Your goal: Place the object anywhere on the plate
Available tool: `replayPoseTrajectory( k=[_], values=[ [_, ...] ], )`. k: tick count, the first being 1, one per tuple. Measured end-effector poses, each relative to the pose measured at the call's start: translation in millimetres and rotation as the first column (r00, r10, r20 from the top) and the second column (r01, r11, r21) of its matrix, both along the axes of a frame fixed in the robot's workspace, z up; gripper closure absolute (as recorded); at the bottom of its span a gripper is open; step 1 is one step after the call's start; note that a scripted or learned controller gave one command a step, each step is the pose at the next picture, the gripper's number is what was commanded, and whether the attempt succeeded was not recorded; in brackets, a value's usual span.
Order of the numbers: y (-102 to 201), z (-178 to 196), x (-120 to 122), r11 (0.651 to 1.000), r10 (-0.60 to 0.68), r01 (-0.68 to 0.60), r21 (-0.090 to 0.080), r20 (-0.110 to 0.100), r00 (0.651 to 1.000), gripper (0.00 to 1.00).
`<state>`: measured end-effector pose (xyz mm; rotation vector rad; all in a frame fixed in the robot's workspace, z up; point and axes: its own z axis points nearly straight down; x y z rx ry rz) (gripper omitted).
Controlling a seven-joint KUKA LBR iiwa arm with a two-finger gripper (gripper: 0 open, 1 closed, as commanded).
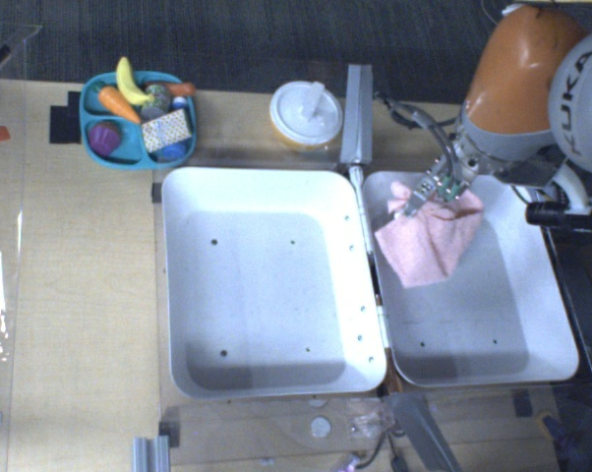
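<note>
The gripper pinched the pink cloth at upper right by its edge; it could slip.

One fixed overhead camera looks slantwise down on both white bins.
</note>
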<state>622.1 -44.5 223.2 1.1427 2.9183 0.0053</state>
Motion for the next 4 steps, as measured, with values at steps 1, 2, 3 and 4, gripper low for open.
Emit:
replayPoseTrajectory(
  k=[1, 2, 3, 4],
  values=[
    [1.8, 1.7, 1.9, 1.0, 0.004, -0.004, 0.0, 0.0, 1.0, 1.0],
    [64.1, 3.9, 6.3, 0.918, 0.396, -0.396, -0.003, 0.003, 0.918, 1.0],
    [112.8, -3.0, 10.9, 0.733, 0.68, -0.68, -0.006, 0.003, 0.733, 1.0],
    [166.8, 9.8, 21.0, 0.733, 0.68, -0.68, -0.006, 0.005, 0.733, 1.0]
  ],
)
